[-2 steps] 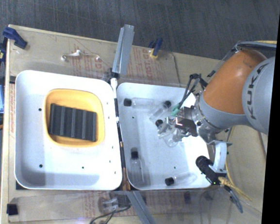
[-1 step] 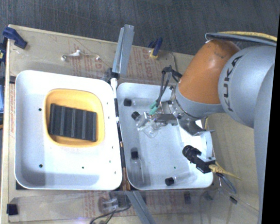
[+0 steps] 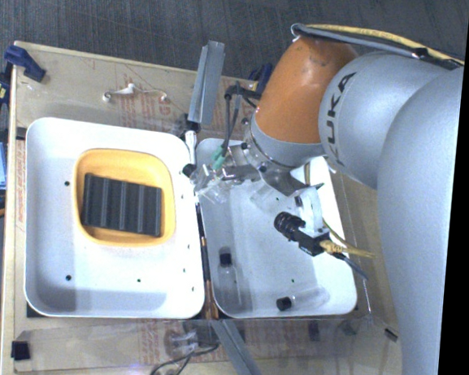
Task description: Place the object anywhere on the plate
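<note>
Plate: yellow-rimmed, rounded square, in the left bin; a dark ribbed slab lies on its middle
Object to be placed: not identifiable with certainty; two small dark pieces lie low in the right bin, one near the left wall, one near the front wall; too small to tell what they are
Claw: at the upper left corner of the right bin, close to the wall between the bins; glare and clear parts blur it, so cannot tell whether the fingers are apart or together, or whether anything is between them
Arm: grey, orange band above the wrist, reaching in from the right, covering the top right of the right bin; its bulk is cut off at the right edge
Worktop: pale wood, partly hidden by the bins and the arm
</note>
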Motion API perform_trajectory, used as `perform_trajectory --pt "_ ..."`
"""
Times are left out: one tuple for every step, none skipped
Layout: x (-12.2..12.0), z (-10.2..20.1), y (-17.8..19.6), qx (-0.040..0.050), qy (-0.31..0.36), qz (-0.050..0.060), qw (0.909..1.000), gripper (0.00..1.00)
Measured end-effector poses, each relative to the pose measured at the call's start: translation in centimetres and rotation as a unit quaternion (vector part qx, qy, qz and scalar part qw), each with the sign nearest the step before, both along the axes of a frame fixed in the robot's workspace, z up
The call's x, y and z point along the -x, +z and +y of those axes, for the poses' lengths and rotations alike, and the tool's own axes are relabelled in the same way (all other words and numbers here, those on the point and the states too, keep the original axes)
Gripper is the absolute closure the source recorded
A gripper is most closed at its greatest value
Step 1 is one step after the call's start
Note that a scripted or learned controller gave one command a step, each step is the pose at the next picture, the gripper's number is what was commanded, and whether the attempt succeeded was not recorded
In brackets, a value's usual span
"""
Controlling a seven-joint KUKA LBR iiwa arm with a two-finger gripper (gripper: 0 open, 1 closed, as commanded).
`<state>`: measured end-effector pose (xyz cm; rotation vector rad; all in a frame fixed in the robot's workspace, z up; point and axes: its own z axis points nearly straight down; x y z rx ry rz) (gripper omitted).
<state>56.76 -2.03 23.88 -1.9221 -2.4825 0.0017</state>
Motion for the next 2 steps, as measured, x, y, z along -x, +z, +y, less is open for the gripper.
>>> perform_trajectory --pt "-1.99 1.9 -4.82 -0.0003 0.163 0.001 0.9866 1.0" --pt "-2.0 1.87 -4.8 -0.0001 0.163 0.001 0.9867 0.0"
